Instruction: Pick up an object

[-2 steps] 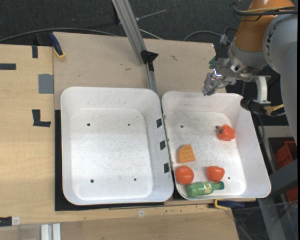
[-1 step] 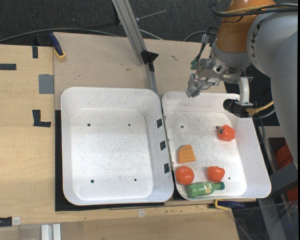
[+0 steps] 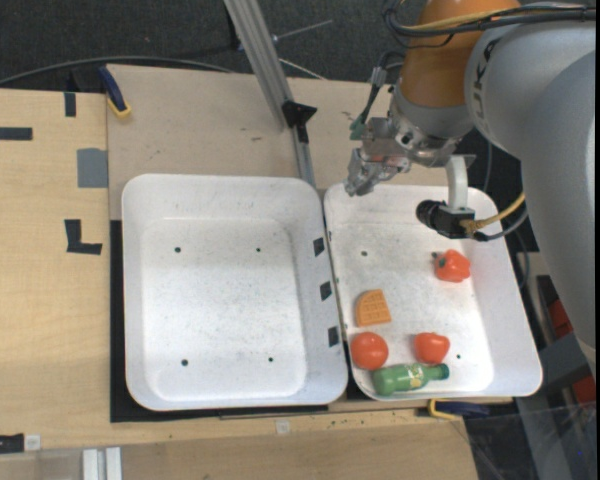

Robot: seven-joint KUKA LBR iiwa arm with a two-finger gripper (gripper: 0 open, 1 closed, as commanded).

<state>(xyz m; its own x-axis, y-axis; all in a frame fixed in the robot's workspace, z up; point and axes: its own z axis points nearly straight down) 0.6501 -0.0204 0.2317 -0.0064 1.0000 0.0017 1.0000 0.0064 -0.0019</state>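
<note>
Camera view: grey arm (image 3: 520, 78) with orange band comes in from the right, gripper (image 3: 363, 180) hanging over the far left corner of the right bin (image 3: 500, 363). Fingers point down at the bin rim; whether they are apart or together I cannot tell, too small and blurred, and nothing shows between them. All objects sit on the near side of the fingers, in the right bin. Red object with a green top (image 3: 451, 265) lies well apart, nearer and to the right. Orange waffle-like piece (image 3: 372, 308) lies nearer, almost straight below the fingers in the frame. Red tomato (image 3: 369, 350) sits just past it, near the front edge. Second red piece (image 3: 432, 347) is beside it to the right. Green bottle (image 3: 410, 376) lies on its side along the front wall, touching or nearly touching the tomato. Left bin (image 3: 140, 268) sits to the left of the fingers, edge against the right bin.
</note>
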